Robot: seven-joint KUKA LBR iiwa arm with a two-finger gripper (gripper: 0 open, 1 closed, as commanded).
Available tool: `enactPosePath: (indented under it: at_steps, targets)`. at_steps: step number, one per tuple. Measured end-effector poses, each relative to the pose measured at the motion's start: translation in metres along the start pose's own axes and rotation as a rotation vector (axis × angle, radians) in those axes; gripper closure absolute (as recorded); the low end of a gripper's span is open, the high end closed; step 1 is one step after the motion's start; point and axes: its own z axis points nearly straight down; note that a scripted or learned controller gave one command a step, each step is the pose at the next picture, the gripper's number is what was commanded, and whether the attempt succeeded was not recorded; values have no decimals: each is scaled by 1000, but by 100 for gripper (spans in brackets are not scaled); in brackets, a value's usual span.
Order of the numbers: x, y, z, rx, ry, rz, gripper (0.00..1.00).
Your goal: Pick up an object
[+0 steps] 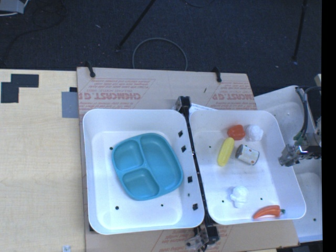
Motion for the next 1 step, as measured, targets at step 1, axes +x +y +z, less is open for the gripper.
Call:
enactPosePath:
  at_steps: [1]
  targets:
    - [51, 12, 13, 5, 5, -3, 100]
